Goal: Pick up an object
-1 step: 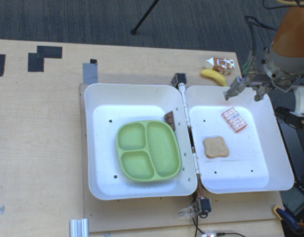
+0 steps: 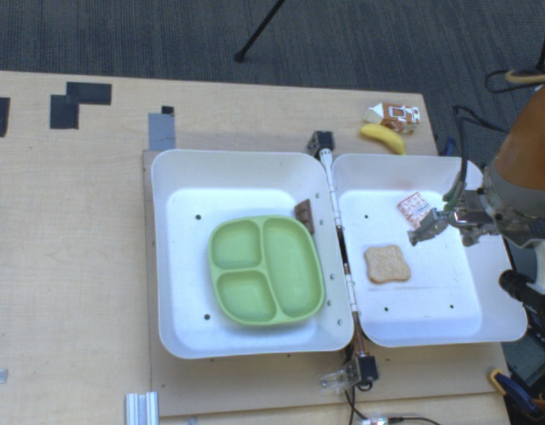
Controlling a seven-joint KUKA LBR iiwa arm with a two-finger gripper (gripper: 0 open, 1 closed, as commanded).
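Two shallow white bins side by side on the bench, meeting along a raised middle seam. Left bin [image 2: 179,237] largely taken up by a green divided plate [image 2: 267,271], set toward the centre and lower right, with open floor along the left wall and top; a small brown piece [image 2: 304,211] tucked at the plate's upper right corner, close to the seam. Right bin [image 2: 432,317] far roomier: a slice of toast [image 2: 387,264] lying flat a little left of centre, bare white floor below it and to its right, out to the lower rim. A small red-and-white packet [image 2: 413,206] farther up, near the top slope. Outside the bins, on the wood beyond the right bin's top edge, a banana [image 2: 383,136] and a small carton [image 2: 398,112], touching or nearly so. Gripper [image 2: 429,228] reaching in from the right, poised over the right bin between packet and toast, just beside the packet's lower edge and apart from the toast. Nothing seen clamped in it; opening width impossible to tell from this angle.
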